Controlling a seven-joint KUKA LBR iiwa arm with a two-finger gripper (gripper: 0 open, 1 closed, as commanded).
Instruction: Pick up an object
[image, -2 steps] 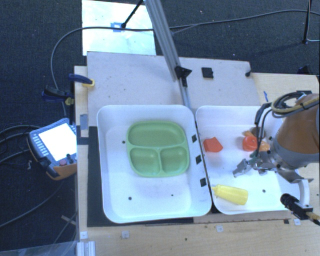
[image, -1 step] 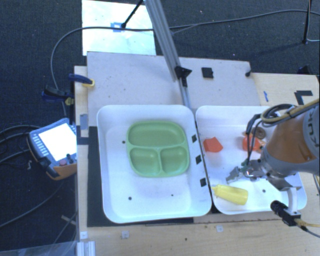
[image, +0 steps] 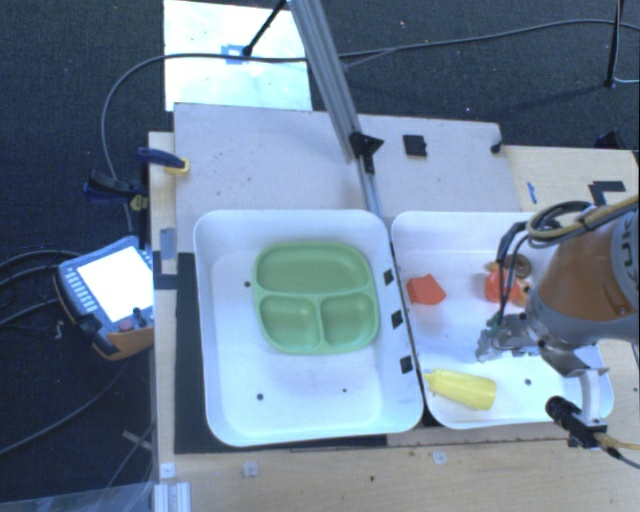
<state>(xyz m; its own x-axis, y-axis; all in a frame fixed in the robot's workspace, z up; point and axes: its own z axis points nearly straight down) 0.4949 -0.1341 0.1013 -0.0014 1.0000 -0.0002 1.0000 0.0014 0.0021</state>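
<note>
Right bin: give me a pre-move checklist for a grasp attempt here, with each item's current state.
1. Gripper inside the right bin: ok.
2. Nothing seen between its fingers yet: ok.
3. Finger opening: cannot tell, too small and blurred.
4. Targets within the bin: ok; yellow object near the front wall, orange-red block near the divider, orange object partly behind the arm.
5. Yellow object free of neighbours: ok, it lies apart.
6. Green divided plate in the left bin, out of the way: ok.
</note>
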